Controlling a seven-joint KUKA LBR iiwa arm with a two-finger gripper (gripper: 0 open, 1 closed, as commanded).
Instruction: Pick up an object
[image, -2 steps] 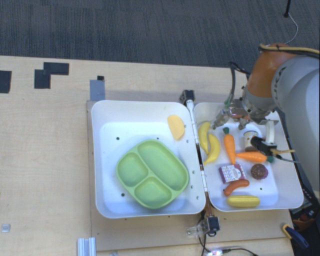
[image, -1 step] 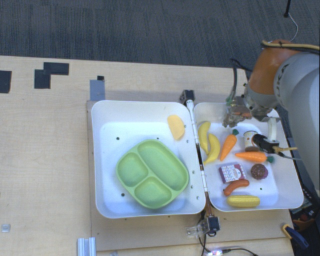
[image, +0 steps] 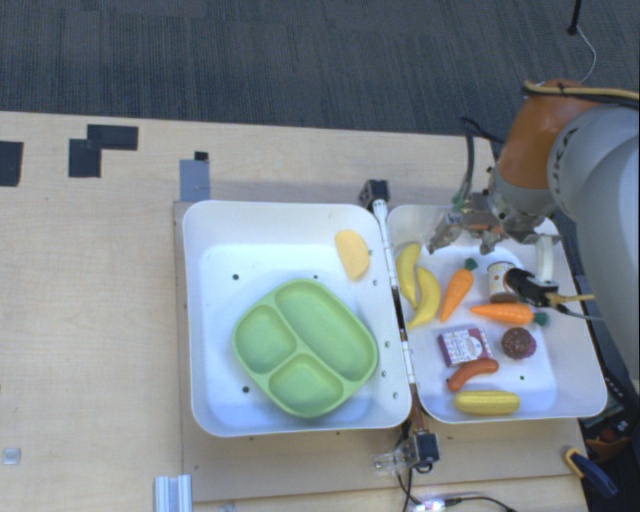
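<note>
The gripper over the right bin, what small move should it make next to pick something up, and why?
Probably a short drop straight down. The two-finger gripper sits over the back of the right white bin, with nothing visible between its fingers. The upright orange toy carrot lies just in front of it, apart from the yellow toy bananas, so it looks the nearest target.

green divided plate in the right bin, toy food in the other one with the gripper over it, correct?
Not quite: the camera view shows the green divided plate in the left bin, not the right. The toy food, such as the bananas and carrots, lies in the right bin, with the gripper over it.
</note>
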